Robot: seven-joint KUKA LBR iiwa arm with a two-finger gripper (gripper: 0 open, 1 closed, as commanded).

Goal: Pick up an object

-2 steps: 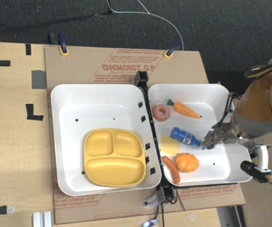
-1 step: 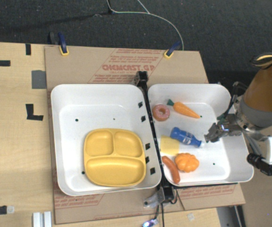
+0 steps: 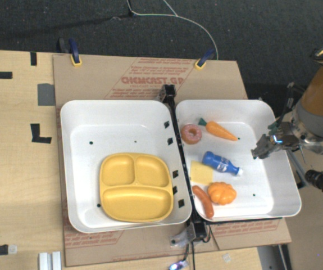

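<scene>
**A:** I go from the left. What do you see there?

**B:** The left bin (image 3: 71, 129) has a yellow tray (image 3: 136, 187) with three compartments. It looks like stiff plastic, wide and flat, so I judge it hard for two fingers. I leave it.

**A:** And the right bin (image 3: 262, 112)?

**B:** Here are the small things. A donut (image 3: 191, 134) is near the divider (image 3: 176, 145). A carrot (image 3: 219, 130) lies just beside it. Below are a yellow block (image 3: 201, 174), a sausage (image 3: 203, 200) and a blue bottle (image 3: 221, 163). An orange pumpkin (image 3: 222, 193) touches the sausage.

**A:** Which one do I take?

**B:** The bottle, I think. It lies on its side in the middle, apart from the walls. It is probably light and smooth, so it may slip or roll. I would close across its body, not the white cap.

**A:** Where is the gripper (image 3: 260, 151)?

**B:** Over the right edge of the right bin. If its fingers are apart or together, I cannot tell; they are dark and small.

**A:** Is there room?

**B:** Yes, bare floor lies between it and the bottle. The pumpkin is near below.
</scene>
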